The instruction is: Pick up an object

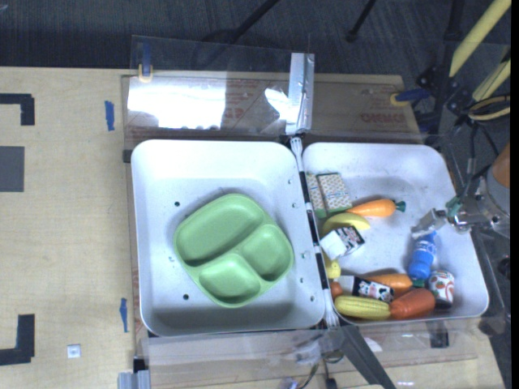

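Note:
The right bin (422,162) holds several toy foods. A carrot (375,209) lies near its middle, beside a banana (345,221) and a patterned box (332,191). Below the banana is a small black-and-white carton (347,240). A blue bottle (422,259) stands toward the right wall, with a small ball (442,284) and a red piece (413,301) below it. A corn cob (362,307) lies along the front wall. My gripper (438,220) hangs over the bin's right side, just above the blue bottle, and nothing shows in it.
A green divided plate (233,248) sits in the left bin (162,177). A clear panel (219,96) stands behind the bins. Cables and stands crowd the area right of the right bin.

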Tool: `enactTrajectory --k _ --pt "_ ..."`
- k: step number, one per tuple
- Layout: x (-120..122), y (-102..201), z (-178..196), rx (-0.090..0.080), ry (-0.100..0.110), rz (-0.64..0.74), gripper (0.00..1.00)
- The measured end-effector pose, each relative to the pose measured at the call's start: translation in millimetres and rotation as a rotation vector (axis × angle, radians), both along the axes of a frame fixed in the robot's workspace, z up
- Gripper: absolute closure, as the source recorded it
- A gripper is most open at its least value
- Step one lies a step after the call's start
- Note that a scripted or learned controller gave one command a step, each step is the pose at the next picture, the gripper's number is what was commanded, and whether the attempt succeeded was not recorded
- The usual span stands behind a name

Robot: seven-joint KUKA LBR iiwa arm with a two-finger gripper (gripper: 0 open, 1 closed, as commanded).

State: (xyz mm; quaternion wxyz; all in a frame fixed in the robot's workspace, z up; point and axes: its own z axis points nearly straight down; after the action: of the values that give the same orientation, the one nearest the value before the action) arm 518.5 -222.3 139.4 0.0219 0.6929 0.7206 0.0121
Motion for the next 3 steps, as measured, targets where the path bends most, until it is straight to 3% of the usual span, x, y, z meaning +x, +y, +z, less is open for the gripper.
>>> enactTrajectory --k 1,2,3 --pt "-2 -1 -2 -0.003 -0.004 0.029 0.00" --pt "22 26 40 0.013 0.047 -0.018 0.00" --pt "-8 12 -44 0.027 0.044 -0.022 0.00"
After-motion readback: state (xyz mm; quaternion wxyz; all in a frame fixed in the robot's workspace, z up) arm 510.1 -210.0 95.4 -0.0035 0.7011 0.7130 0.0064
